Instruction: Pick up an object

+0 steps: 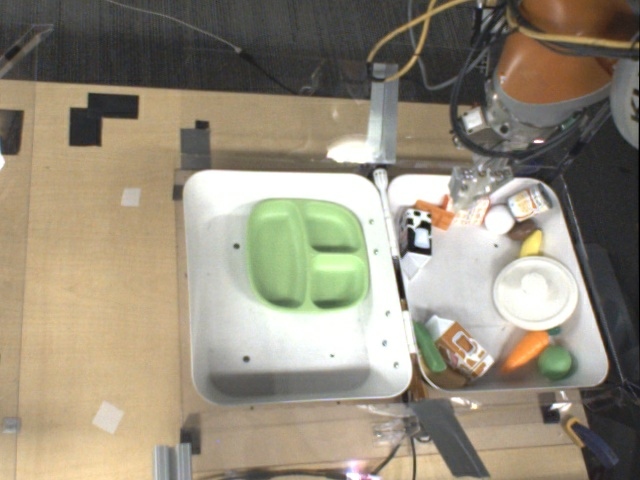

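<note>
in the right bin point(590, 363), gripper point(478, 190) just above orange piece point(436, 213).

- one fixed camera looks down on the bench point(90, 298) from above, at a slant.
- it faces the two white bins, which sit side by side: the left bin point(215, 368) lies near the middle of the frame, the right bin point(590, 353) toward the right.
- the far edge of the bench runs along the top, with dark floor and cables beyond it; the near edge falls at the bottom.
- the arm point(555, 43) enters at the upper right, seen from above.
- the view stands far enough back to take in both bins whole and a broad stretch of bare bench on the left.
</note>
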{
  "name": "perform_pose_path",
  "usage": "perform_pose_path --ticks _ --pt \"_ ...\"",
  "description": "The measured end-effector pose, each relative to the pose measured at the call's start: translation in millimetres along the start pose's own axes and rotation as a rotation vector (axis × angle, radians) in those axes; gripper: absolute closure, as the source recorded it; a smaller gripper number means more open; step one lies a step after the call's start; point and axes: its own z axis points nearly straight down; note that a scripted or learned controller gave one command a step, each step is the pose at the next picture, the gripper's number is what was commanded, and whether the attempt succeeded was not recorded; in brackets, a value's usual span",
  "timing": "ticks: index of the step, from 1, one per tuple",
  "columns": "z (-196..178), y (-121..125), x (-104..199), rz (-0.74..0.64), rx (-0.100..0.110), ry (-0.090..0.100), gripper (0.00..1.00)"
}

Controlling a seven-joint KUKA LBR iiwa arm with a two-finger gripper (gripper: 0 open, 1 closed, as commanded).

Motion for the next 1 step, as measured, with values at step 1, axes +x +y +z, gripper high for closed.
perform_pose_path --ticks 1 --pt "-7.9 -3.4 -53.4 -0.014 0.000 -0.002 1.00"
